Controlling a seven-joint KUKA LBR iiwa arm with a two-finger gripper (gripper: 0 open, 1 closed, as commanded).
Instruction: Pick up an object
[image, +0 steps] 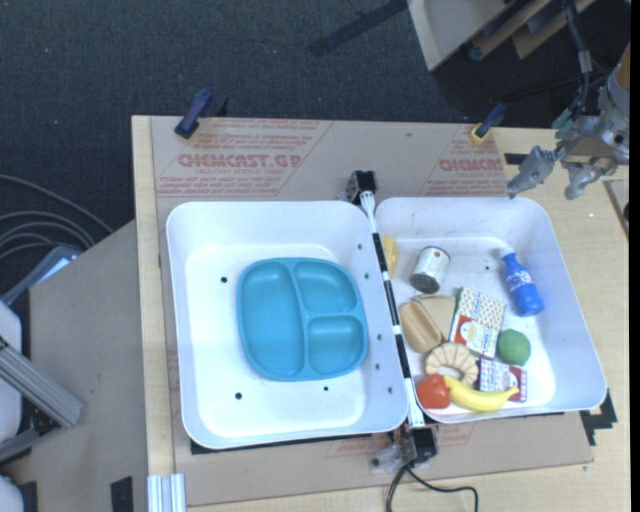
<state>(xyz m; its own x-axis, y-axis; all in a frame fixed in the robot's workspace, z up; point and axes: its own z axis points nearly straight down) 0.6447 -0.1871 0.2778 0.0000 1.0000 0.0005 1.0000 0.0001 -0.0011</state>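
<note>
My gripper hangs at the upper right, above the far rim of the right bin, with its two fingers spread open and nothing between them. Below it in that bin lie a blue bottle, a small tin can on its side, a hot dog bun, a patterned carton, a green lime, a pretzel-like cookie, a banana and a red tomato.
The left bin holds a blue divided plate. Clamps sit at the board's far edge, a blue clamp and a yellow-blue clamp. Cables lie on the floor at left.
</note>
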